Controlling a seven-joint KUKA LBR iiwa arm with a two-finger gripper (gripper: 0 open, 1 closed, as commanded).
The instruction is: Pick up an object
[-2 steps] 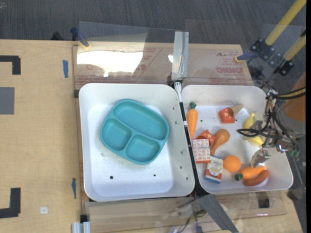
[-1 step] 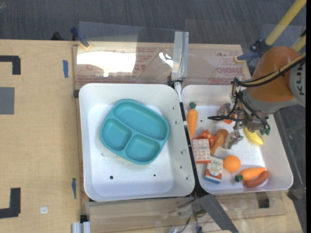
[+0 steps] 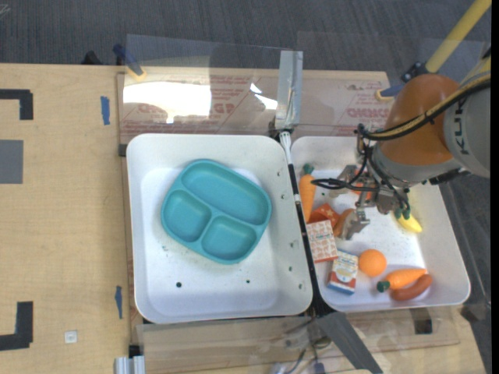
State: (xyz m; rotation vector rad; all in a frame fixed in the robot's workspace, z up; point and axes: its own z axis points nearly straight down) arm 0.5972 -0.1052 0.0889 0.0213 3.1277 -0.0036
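Jaw gap isn't showing (can't tell wide or narrow) as gripper (image 3: 360, 220) is hovering over right bin (image 3: 448, 248), near orange toy (image 3: 334, 218). I'd be centring over it, avoiding snack box (image 3: 322, 240) just beside.

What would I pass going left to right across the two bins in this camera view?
teal divided plate → carrot by the divider → small carton → orange ball → carrot in the near right corner
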